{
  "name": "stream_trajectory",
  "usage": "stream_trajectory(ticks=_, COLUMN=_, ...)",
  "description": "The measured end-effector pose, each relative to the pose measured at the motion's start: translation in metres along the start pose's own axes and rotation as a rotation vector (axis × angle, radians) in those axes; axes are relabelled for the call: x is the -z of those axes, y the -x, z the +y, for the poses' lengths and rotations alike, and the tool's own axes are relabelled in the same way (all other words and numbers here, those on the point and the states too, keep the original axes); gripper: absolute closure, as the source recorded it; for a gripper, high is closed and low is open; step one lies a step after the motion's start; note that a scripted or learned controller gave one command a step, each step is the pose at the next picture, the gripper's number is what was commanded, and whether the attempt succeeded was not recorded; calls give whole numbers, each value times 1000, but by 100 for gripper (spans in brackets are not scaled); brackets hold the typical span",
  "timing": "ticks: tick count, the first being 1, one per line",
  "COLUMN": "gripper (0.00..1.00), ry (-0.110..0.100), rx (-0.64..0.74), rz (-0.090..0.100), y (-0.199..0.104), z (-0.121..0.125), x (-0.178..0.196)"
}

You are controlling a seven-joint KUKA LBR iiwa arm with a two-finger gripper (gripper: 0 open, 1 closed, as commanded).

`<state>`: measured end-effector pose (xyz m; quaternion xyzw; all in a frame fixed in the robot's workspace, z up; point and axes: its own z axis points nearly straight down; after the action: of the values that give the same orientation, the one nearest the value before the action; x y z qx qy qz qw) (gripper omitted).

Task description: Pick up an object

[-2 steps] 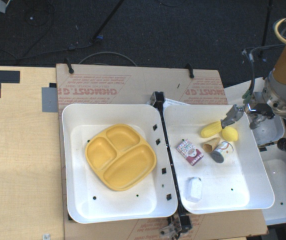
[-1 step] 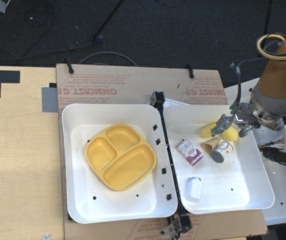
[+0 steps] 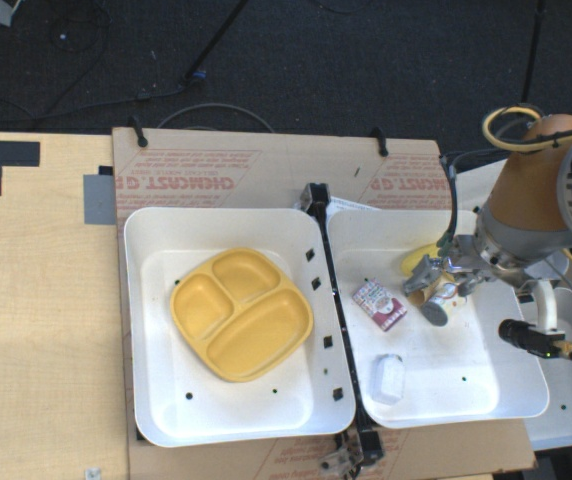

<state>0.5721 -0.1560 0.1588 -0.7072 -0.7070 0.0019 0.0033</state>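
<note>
The right bin (image 3: 466,388) holds a small red and white packet (image 3: 379,304) near its left side. A white rounded object (image 3: 389,377) lies toward its front. A yellow object (image 3: 416,261) rests near the back, partly hidden by the arm. My gripper (image 3: 432,290) hangs low over the middle of this bin, just right of the packet and in front of the yellow object. A small grey piece (image 3: 435,314) shows at its lower tip; I cannot tell whether it is a loose thing or part of the gripper.
The left bin (image 3: 156,368) contains a yellow divided plate (image 3: 241,313). A black divider (image 3: 331,308) runs between the two bins. Cardboard (image 3: 226,173) lies behind and under the bins. The arm (image 3: 531,198) comes in from the right.
</note>
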Motion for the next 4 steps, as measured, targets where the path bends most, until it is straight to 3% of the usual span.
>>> stream_trajectory(ticks=1, gripper=0, ry=25, rx=3, rz=-7, y=1, z=2, x=-37)
stream_trajectory(ticks=2, gripper=100, ry=25, rx=-2, rz=-11, y=3, z=2, x=-29)
stream_trajectory(ticks=3, gripper=100, ry=7, rx=1, rz=-2, y=0, z=-7, x=20)
stream_trajectory(ticks=4, gripper=100, ry=9, rx=2, rz=-3, y=0, z=-7, x=73)
